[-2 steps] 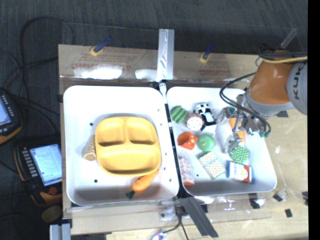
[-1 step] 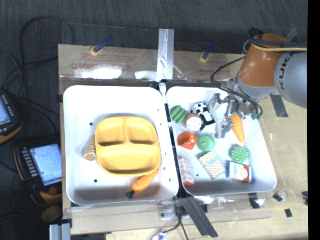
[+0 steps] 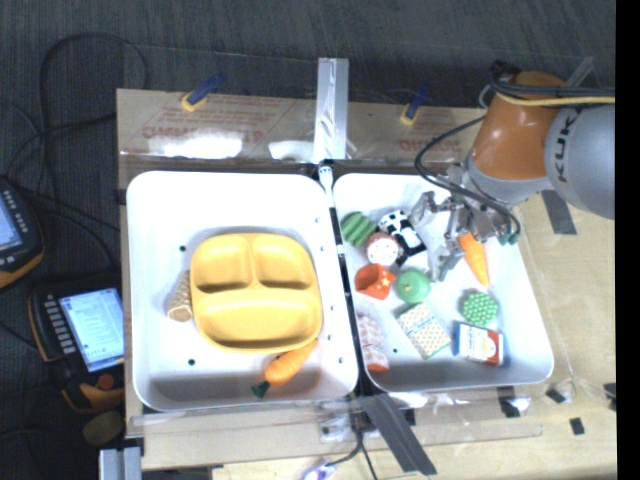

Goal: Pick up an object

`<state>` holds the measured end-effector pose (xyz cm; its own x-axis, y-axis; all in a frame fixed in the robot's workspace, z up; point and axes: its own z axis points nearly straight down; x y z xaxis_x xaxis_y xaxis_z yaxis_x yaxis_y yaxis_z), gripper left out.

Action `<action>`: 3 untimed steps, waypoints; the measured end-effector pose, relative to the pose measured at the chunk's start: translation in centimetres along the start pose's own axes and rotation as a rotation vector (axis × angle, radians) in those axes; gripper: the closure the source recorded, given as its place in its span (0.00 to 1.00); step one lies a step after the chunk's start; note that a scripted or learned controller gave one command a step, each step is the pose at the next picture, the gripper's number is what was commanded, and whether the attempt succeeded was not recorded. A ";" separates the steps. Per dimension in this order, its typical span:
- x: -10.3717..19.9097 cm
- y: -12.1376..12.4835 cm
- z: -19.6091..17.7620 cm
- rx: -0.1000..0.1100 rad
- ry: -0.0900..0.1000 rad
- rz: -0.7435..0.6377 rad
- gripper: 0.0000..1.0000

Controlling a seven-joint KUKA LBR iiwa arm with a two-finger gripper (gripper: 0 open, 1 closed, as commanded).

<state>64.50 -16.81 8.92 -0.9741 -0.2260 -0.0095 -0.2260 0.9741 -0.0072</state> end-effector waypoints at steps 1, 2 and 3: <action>-0.2 -0.1 -1.2 0.004 -0.004 0.000 1.00; -2.4 -1.5 -14.9 -0.005 0.002 0.086 1.00; -2.4 -1.5 -14.8 -0.007 0.004 0.086 0.00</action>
<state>66.99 -17.69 23.79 -0.9899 -0.1415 -0.0057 -0.1415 0.9899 0.0004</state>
